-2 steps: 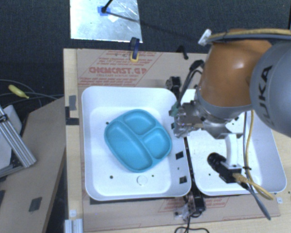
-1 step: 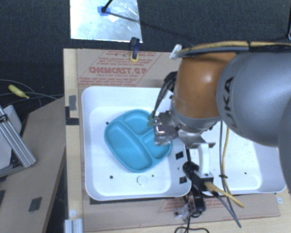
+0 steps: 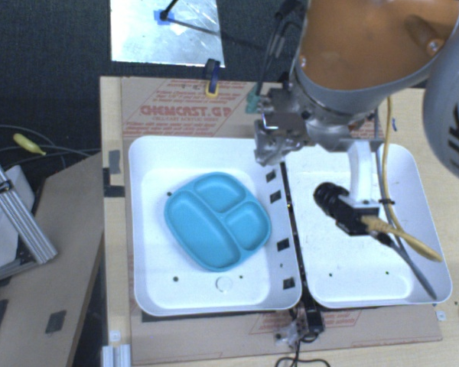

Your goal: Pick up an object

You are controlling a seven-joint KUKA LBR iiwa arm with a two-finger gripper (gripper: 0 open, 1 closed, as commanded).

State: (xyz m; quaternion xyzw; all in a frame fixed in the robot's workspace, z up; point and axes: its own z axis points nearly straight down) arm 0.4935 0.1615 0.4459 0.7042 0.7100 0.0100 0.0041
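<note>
Looking down on the two bins, we find the pick not yet made: the blue plate [image 3: 218,220], a divided dish and the one loose object we can make out, lies flat on the floor of the left bin [image 3: 149,159], near its middle and touched by nothing. The arm [image 3: 367,29] reaches in from the right and hangs over the far part of the bench, with the gripper [image 3: 271,147] above the far end of the seam where the left bin meets the right bin [image 3: 413,274]. It stands beyond the plate's far right rim and apart from it. From this angle we cannot tell whether the gripper is wide or narrow, since the wrist hides much of it; we see nothing held in it. A black cylinder [image 3: 333,199] on a white bracket and a yellow cable [image 3: 405,239] hang from the arm over the right bin; we take these for parts of the rig, not for things to be picked. In our judgement the whole task lies ahead: the gripper must come over the plate, descend, close on a rim or a divider wall, and lift
</note>
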